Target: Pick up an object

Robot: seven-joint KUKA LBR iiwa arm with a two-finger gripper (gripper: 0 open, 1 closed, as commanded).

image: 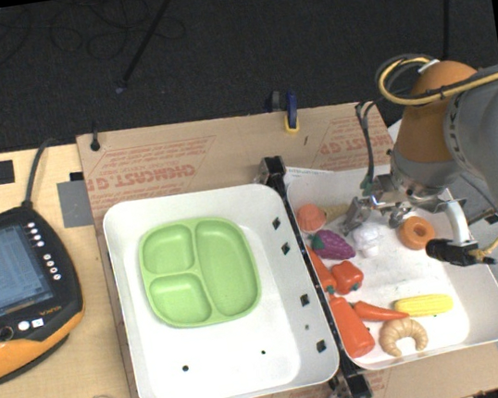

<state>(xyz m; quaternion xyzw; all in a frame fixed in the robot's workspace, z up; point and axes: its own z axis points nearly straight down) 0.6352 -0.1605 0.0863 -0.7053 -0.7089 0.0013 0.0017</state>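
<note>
Overhead, the grey arm with its orange band (429,123) bends down from the right into the right-hand white bin (479,321), its gripper (373,211) low near a purple plastic eggplant (333,245); finger state cannot be told

green divided plate (199,272) in left bin (154,368); teach pendant (11,292) left.

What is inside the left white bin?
The left bin holds a green divided plate, lying flat with three compartments. What lies under the plate is covered.
</note>
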